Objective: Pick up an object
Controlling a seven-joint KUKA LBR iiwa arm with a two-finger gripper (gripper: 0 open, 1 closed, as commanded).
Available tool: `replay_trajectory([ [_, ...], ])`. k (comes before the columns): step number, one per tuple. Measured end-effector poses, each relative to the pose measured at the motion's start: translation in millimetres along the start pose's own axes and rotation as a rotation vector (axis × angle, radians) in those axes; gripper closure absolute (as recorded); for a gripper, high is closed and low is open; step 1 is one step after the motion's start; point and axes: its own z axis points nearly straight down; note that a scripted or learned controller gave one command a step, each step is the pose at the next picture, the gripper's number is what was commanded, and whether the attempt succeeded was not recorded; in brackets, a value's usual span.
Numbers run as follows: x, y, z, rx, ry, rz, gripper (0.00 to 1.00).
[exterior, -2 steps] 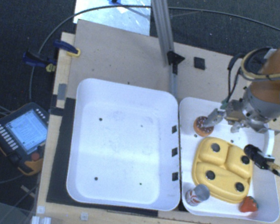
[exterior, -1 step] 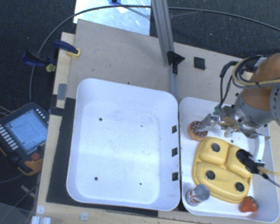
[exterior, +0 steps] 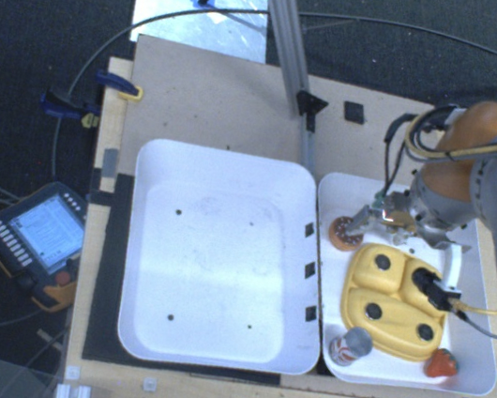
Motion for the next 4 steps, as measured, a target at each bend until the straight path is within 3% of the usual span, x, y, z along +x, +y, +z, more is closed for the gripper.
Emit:
replay_trajectory([
  [1, 3, 3, -14, -0.008, 0.005, -0.003, 1.0],
  [2, 0, 14, -64, 0.001, 0.001, -0.003, 1.0],
  [4, -9, 13, -168, 0.0, 0.001, -0.003, 1.0],
])
